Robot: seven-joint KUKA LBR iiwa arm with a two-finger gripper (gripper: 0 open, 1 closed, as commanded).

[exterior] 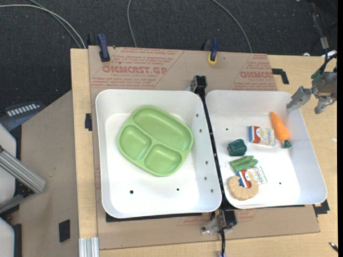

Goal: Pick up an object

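Observation:
The right bin (300, 197) holds several small items: an orange carrot (279, 127), a red and white carton (261, 135), a dark green block (237, 146), a light green pod (244, 163), a small printed packet (253, 175) and a tan round biscuit (241, 189). My gripper (310, 101) hangs over the bin's upper right corner, above and to the right of the carrot. Its fingers (297, 98) are spread open with nothing between them.
The left bin (107, 197) holds a light green divided plate (155, 141). A cardboard sheet (161, 63) lies under both bins, held by two clamps (102, 46) at the far edge. Cables run over the dark floor behind.

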